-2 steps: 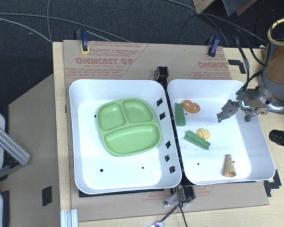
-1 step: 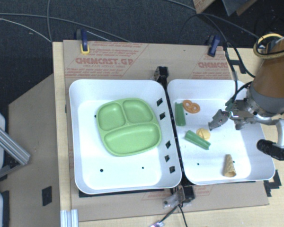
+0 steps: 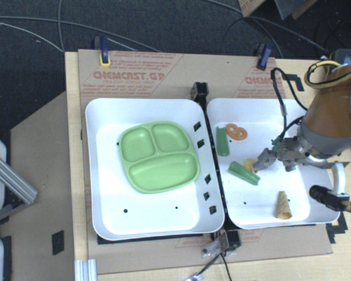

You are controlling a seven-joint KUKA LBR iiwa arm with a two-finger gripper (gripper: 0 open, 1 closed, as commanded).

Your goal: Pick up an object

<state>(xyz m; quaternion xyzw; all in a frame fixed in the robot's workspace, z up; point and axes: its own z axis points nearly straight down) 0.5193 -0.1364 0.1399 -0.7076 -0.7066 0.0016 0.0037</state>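
There were two white bins, one green plate, two green blocks, one orange ring, one brown cone and one small yellow bit.

The left bin point(image 3: 99, 174) was far to the left of the fingers. It held the green plate point(image 3: 159, 157), which had three parts. The right bin point(image 3: 251, 215) was under the fingers. The grey and orange arm point(image 3: 330, 116) came in from the right, and its gripper point(image 3: 262, 160) hung low in this bin. Its two fingers point(image 3: 266, 155) looked spread a little apart, with nothing between them.

One green block point(image 3: 244, 172) lay just below and left of the fingertips. The small yellow bit point(image 3: 249, 166) sat on it, just beside the tips. The other green block point(image 3: 222, 140) lay up and to the left, near the bin wall. The orange ring point(image 3: 236, 132) was beside it, above the fingers. The brown cone point(image 3: 283, 205) lay well below them.

The bins sat on a brown board point(image 3: 146, 69), and the floor point(image 3: 35, 51) around it was dark with thin cables
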